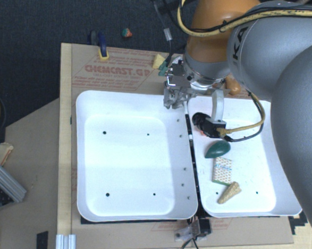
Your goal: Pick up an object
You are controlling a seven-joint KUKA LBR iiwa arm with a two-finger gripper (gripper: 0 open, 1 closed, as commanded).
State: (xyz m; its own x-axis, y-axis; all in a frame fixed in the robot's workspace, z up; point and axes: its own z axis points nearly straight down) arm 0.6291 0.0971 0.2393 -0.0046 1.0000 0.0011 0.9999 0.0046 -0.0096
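Now, the gripper (172, 100) hovers at the bins' far rim; clamped or spread, I cannot tell. The dark green teardrop-shaped plastic piece (218, 149) lies in the arm-side shallow white bin (251, 165). It looks light, stiff and slick, so pinch across its width.

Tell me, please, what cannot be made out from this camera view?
Right bin: its right side, camera view, is covered by the grey arm.
Orange thing behind that bin: mostly hidden by the arm; kind unclear.
Small coloured thing on the dark floor: too small to identify.
Patterned packet: its print is too small to read.
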